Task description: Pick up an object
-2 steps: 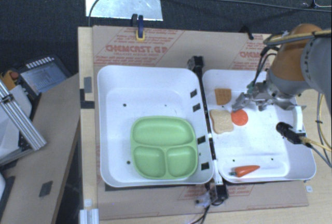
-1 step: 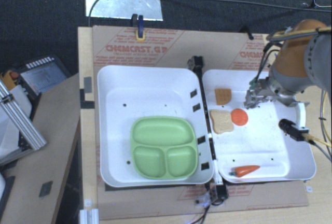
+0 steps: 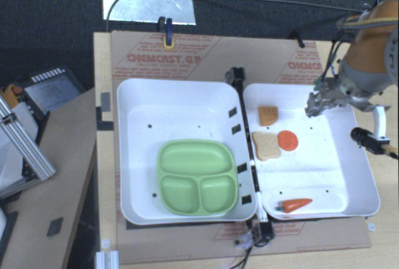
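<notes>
A: Two white bins are sitting side by side on the bench, and the gripper [image 3: 316,104] is hanging over the right bin [image 3: 355,168], near its far right corner.

B: Is it carrying anything?

A: Nothing is showing between its fingers. Whether they are standing wide or narrow, I cannot tell; they are too small and dark against the wrist.

B: What is lying closest to it?

A: A small tan toy cracker [image 3: 268,115], just to the pincer's left and a little nearer the camera. Further that way, a toy bread slice [image 3: 267,146] is lying close to the divider between the bins, with a red disc [image 3: 287,140], like a tomato slice, touching its right side.

B: And along the edges?

A: A toy carrot [image 3: 295,204] is resting well away from the pincer, hard by the bin's near wall. The floor directly below and to the right of the pincer is lying open.

B: The other bin?

A: A green divided plate [image 3: 197,175] is occupying the left bin [image 3: 134,137], far off to the pincer's left, crowding the near wall and the divider.
</notes>
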Controlling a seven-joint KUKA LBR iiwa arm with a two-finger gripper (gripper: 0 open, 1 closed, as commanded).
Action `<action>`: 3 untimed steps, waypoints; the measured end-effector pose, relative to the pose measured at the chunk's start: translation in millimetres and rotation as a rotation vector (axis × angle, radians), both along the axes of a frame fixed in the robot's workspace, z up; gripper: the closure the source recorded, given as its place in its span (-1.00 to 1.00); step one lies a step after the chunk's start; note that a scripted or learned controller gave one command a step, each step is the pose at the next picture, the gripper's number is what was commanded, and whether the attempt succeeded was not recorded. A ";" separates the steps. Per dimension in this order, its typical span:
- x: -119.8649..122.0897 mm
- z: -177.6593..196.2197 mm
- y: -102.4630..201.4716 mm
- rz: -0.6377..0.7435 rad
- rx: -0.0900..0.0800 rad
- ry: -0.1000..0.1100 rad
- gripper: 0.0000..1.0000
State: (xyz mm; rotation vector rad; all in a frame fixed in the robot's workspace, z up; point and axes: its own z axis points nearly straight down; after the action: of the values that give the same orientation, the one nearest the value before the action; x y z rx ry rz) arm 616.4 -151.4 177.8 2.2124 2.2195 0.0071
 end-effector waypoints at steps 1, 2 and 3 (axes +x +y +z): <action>-2.6 48.1 6.9 0.002 0.001 0.002 1.00; -1.6 67.0 6.8 0.002 0.002 0.005 1.00; -14.3 74.4 57.7 0.006 0.004 0.006 1.00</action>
State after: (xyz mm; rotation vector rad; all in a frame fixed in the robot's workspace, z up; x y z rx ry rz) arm 602.2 -93.8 252.3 2.2114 2.2311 0.0046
